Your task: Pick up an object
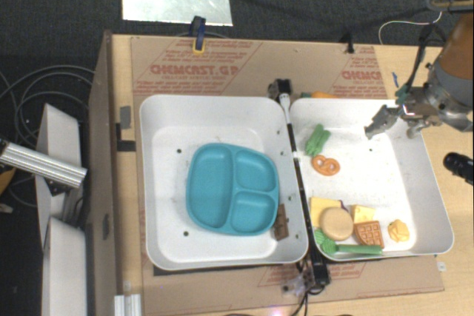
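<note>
Above right bin (437, 196) | tool (378, 122) | grip state unclear | holding nothing visible

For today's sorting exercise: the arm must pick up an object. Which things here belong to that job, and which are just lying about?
Job:
end effector
green toy
pretzel
round bun
waffle
right bin

Lying about:
blue divided plate
left bin
brown piece

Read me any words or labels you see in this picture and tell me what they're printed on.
"CHEMCAST GP", red print on the brown protective sheet behind the left bin; the last letters are faint.
The same red print, partly cut off, on the sheet behind the right bin: too blurred to read surely.
No other text is legible.
</note>
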Robot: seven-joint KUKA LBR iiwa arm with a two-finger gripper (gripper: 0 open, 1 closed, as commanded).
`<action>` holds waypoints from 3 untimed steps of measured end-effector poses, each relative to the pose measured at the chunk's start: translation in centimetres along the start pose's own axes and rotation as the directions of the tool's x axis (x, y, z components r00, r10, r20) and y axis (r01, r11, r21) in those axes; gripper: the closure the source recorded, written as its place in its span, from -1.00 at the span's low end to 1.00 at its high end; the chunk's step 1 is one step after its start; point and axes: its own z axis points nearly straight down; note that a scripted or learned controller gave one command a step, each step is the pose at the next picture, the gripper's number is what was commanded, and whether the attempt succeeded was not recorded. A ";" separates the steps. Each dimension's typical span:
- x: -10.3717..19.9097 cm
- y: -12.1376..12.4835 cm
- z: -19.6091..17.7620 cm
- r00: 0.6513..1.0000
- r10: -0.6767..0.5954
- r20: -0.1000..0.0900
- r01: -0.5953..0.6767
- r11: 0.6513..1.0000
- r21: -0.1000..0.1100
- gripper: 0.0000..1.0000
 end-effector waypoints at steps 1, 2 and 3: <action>0.9 3.4 13.6 1.000 -0.003 -0.002 0.003 1.000 0.008 -1.00; 5.2 4.3 18.2 1.000 -0.005 -0.001 0.005 1.000 0.002 -1.00; 4.9 8.5 17.8 1.000 -0.002 0.000 0.002 1.000 -0.005 -1.00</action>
